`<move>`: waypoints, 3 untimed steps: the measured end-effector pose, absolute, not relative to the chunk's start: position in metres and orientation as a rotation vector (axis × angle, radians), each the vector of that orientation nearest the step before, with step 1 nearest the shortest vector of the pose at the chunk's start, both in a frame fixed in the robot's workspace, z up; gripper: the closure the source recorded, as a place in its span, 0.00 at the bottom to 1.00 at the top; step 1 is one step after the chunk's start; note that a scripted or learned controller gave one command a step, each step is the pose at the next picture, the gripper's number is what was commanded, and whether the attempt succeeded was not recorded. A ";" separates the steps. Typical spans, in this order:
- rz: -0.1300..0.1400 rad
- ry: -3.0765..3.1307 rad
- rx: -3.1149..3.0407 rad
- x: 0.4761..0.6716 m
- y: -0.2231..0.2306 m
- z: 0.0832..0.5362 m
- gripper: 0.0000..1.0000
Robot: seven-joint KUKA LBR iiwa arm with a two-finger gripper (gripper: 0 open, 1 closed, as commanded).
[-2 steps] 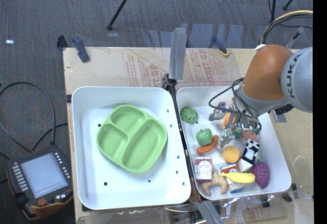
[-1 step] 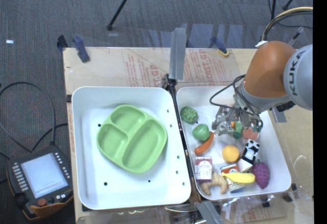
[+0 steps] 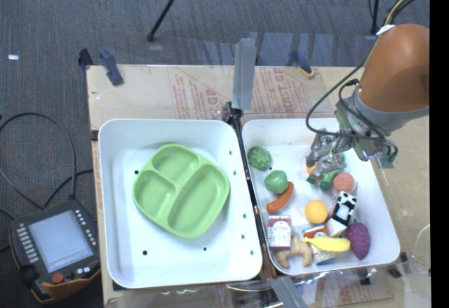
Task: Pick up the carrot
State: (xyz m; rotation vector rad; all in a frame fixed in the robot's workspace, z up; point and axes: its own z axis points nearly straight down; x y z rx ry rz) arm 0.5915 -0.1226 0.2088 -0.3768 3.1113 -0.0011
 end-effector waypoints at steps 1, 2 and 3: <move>0.005 2.827 -1.364 0.610 -0.097 0.187 1.00; 0.000 2.601 -1.750 0.632 -0.154 0.278 1.00; -0.009 2.560 -1.801 0.625 -0.158 0.373 1.00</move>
